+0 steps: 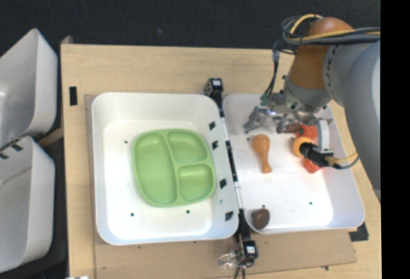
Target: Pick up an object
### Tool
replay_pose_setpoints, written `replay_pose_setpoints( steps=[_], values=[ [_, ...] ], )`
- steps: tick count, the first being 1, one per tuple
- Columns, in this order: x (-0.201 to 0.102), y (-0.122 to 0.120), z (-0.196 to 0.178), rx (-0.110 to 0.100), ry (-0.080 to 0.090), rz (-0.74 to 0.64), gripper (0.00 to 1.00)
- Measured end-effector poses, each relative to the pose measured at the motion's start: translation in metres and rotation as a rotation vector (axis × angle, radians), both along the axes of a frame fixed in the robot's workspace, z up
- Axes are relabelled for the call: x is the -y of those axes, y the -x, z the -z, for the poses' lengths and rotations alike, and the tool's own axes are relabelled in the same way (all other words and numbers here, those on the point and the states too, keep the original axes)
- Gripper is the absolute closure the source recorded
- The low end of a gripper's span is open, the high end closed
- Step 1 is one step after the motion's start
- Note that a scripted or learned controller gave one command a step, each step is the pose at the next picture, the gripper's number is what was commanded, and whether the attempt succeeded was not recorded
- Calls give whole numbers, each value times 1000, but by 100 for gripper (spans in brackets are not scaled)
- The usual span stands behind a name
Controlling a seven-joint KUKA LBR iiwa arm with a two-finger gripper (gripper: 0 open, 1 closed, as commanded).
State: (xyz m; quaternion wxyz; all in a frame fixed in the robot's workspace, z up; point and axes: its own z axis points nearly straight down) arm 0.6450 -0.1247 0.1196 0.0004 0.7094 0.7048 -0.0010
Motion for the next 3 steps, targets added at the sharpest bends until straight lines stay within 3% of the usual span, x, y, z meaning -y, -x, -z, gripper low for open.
replay_pose_setpoints(
  steps=[1, 3],
  values=[
    [1, -1, -13, 5, 0, 3, 100],
    [-5, 3, -97, 3, -1, -9, 100]
  ],
)
